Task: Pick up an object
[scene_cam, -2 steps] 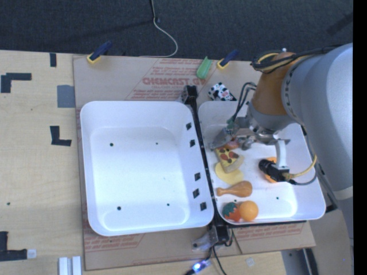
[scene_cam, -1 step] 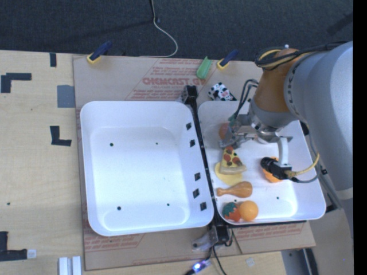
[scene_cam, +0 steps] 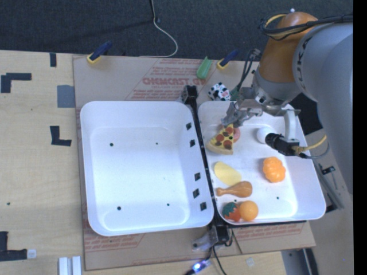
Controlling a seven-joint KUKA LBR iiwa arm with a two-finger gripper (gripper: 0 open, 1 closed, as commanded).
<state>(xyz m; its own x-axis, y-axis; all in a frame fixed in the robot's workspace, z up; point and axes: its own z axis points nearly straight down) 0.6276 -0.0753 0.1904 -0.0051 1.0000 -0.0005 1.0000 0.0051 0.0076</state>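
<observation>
The pizza slice (scene_cam: 224, 139) lies in the right bin (scene_cam: 304, 208), far-left part, close to the divider; its long axis runs slantwise, tip toward the far right; my hand (scene_cam: 236, 116) hangs just beyond that tip, touching or nearly so; whether it is clenched I cannot tell.

From my seat I see the arm (scene_cam: 327, 67) filling the upper right of the frame: a broad, smooth grey casing with a rounded orange band (scene_cam: 284, 44) above the wrist. Thin black cables loop over the top of the orange section and run down its left side. Below the band sits a darker grey metal wrist, and under that the gripper (scene_cam: 235, 116), slim and metallic grey. A black cylindrical fitting (scene_cam: 278, 142) with a white cap juts out at centre right, trailing a yellowish cable
</observation>
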